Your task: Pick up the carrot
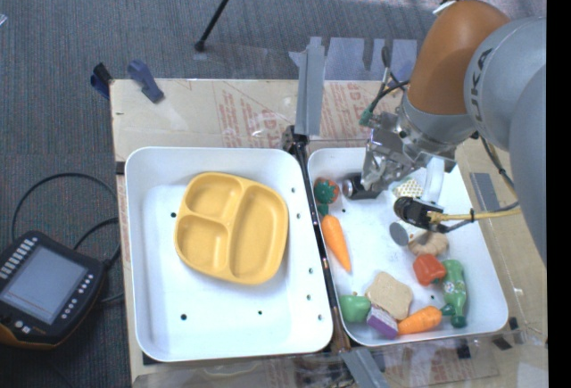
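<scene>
We are looking down on the tabletop (214, 114), which is carrying two shallow white bins side by side. The grey arm (500, 83), with its orange band, is reaching in from the right and hanging over the upper part of the right bin (486, 275).

The left bin (152, 306) is holding a yellow divided plate (234, 227) with three compartments, sitting slightly tilted toward the bin's upper half.

The claw (379, 177) is pointing down near the right bin's upper left region; we cannot tell whether it is apart or together, since the wrist hardware is crowding it. Nothing is visibly sitting between its tips.

The carrot (336, 241) is lying in the right bin along the left wall, stem end up, tip pointing down and slightly right. It is lying just below a small green-and-red toy (326, 192) and apart from the claw, down and to the left of it.

Along the right bin's lower edge we are seeing a slice of bread (391, 293), touching a green piece (354, 308) on its left and a purple piece (382, 323) below it. A second, smaller orange carrot-like toy (420, 320) is lying just beside these. A red pepper-like toy (428, 268) and a green toy (456, 288) are sitting near the right wall.

Off the tabletop, on the floor at lower left, a pendant controller (40, 284) with a screen is resting with its cable.
</scene>
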Robot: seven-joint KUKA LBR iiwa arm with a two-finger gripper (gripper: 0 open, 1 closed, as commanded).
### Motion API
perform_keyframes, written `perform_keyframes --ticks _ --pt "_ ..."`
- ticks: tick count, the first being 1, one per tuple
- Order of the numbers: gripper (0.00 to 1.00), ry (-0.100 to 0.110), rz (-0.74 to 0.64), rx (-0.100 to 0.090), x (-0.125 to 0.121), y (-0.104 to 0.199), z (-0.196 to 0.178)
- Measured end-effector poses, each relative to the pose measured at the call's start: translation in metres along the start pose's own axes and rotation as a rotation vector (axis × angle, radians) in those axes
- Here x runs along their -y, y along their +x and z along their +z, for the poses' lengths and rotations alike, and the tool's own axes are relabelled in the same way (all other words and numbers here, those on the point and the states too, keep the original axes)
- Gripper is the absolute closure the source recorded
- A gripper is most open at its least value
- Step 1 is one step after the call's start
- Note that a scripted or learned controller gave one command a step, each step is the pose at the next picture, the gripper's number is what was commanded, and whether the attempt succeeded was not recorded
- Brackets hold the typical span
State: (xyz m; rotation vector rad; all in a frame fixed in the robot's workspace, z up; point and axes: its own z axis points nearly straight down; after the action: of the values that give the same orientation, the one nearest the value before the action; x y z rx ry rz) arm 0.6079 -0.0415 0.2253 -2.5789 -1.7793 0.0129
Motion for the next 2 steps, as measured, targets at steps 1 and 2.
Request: perform_keyframes --ticks 1,2 --pt "1.00 0.000 0.131 0.001 0.040 0.071 0.042" --pt "1.00 -0.003 0.185 0.000 0.029 0.090 0.040"
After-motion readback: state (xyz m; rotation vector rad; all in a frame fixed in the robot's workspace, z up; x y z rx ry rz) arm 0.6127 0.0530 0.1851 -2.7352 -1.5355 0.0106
